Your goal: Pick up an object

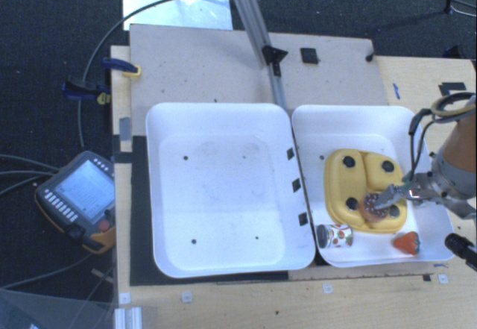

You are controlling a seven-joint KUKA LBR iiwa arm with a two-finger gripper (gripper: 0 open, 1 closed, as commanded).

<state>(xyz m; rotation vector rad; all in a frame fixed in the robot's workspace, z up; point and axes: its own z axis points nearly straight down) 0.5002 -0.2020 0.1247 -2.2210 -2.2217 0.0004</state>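
A yellow moulded object (358,184) with dark spots lies in the right bin (350,120). On its lower right part rests a small brownish ring-shaped thing (370,207). My gripper (389,198) reaches in from the right and hangs just over that ring and the yellow object's edge. A small white can with coloured dots (335,236) lies on its side at the bin's front left. A red strawberry-like object (407,243) sits at the front right of the bin. Nothing visibly hangs from the gripper.
The left bin (220,186) stands beside the right one. A grey pole (250,14) slants across the back board. A teach pendant (78,199) lies on the floor at the left, with cables and a blue-yellow clamp (119,66) nearby.
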